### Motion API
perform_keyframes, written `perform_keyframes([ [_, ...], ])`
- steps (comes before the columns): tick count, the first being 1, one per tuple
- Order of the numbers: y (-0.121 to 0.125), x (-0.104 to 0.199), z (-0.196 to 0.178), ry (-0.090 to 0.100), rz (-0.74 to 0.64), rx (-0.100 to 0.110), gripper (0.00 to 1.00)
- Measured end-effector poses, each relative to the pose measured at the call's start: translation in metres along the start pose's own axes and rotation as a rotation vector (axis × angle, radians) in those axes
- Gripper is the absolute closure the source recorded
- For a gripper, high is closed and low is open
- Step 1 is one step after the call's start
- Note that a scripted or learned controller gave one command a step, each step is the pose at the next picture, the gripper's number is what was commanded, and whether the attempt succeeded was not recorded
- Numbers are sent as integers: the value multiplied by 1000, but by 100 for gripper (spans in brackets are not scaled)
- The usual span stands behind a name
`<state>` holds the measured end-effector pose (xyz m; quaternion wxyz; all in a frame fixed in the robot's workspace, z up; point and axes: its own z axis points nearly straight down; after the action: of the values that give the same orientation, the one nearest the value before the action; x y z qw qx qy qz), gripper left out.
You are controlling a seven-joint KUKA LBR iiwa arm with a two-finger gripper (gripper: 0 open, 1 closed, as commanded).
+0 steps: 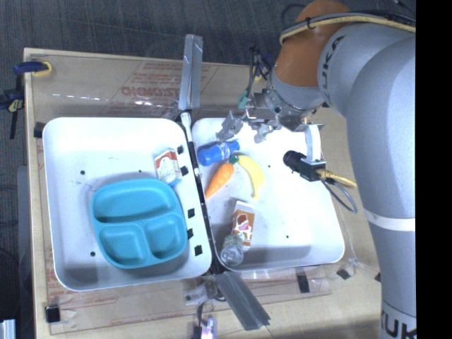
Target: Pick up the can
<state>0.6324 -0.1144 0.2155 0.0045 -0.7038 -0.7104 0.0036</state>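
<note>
Found the grey arm (367, 119) bulking in from the right, with the orange band (314, 20) topping its wrist. Saw beneath it the bench (106, 76) bearing two shallow white bins side by side, the left bin (63, 140) touching the right bin (311, 224) along a shared middle wall.

Noted a blue divided tray (138, 221) lying flat in the near part of the left bin, its right edge close to the middle wall.

Placed the gripper (246, 127) over the far end of the right bin, its fingers (229, 127) spread apart with nothing between them, just beyond a blue bottle (215, 152) lying on its side.

Spotted a carrot (220, 178) slanting just below the bottle and a banana (252, 174) curving just beside the carrot on its right, the two tips nearly meeting near the bottle. Noticed a black cylindrical fitting (300, 164) near the banana's right, below the wrist.

Picked out a brown-and-white carton (242, 224) lying nearer the front of the right bin, and a red-and-white carton (167, 165) in the left bin between the tray and the middle wall.

Located the can (232, 249), silvery, in the right bin's near left corner, touching or nearly touching the brown-and-white carton's lower end, well apart from the gripper.
</note>
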Motion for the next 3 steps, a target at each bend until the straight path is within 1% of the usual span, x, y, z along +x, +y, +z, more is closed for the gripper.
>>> perform_keyframes([
  [1,-39,9,95,-2,143,-8,0],
  [2,-84,-32,36,-1,351,-2,0],
  [3,-119,-20,129,2,702,-1,0],
])
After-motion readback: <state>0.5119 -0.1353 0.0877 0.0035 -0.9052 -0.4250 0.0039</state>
